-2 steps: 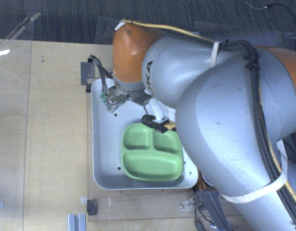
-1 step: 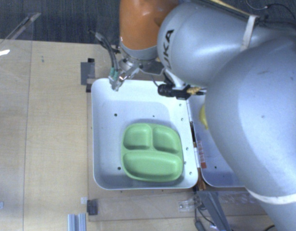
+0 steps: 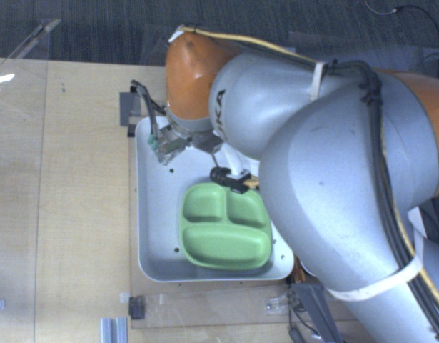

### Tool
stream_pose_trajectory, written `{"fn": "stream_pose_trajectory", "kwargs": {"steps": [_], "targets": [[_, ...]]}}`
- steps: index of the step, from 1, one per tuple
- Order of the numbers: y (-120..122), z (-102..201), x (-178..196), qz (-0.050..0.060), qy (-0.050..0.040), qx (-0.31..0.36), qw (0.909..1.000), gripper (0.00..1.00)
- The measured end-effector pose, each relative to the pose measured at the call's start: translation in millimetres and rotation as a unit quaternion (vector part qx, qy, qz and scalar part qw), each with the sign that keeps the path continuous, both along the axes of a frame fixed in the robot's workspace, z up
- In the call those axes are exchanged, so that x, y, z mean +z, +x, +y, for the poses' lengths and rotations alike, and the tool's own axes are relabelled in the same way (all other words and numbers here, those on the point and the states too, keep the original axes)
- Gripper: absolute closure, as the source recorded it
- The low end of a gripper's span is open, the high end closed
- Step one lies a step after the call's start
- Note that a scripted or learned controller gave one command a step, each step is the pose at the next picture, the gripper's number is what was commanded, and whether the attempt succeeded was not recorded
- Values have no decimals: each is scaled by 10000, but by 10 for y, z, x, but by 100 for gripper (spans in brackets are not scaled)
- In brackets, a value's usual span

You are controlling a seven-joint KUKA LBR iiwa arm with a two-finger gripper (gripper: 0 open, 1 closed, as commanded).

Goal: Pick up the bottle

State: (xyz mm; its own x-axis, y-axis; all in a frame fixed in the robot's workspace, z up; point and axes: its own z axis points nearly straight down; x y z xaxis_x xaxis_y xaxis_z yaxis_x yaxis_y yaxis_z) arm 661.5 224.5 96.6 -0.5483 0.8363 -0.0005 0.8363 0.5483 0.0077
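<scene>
No bottle can be made out in the white bin (image 3: 149,259), so its handling is unclear, and the claw (image 3: 164,147), at 10 o'clock of the green divided tray (image 3: 225,227), shows no readable opening.

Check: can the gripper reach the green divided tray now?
Probably yes. The gripper is over the bin's far left corner; the green tray lies uncovered close by, with bare bin floor between them.
</scene>
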Motion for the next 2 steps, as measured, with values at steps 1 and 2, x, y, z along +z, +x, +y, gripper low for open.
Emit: {"fn": "stream_pose_trajectory", "kwargs": {"steps": [1,2], "targets": [[87,-640,416,-14,-17,1457,9893,100],[-46,23,-72,-20,2,924,9957,100]]}}
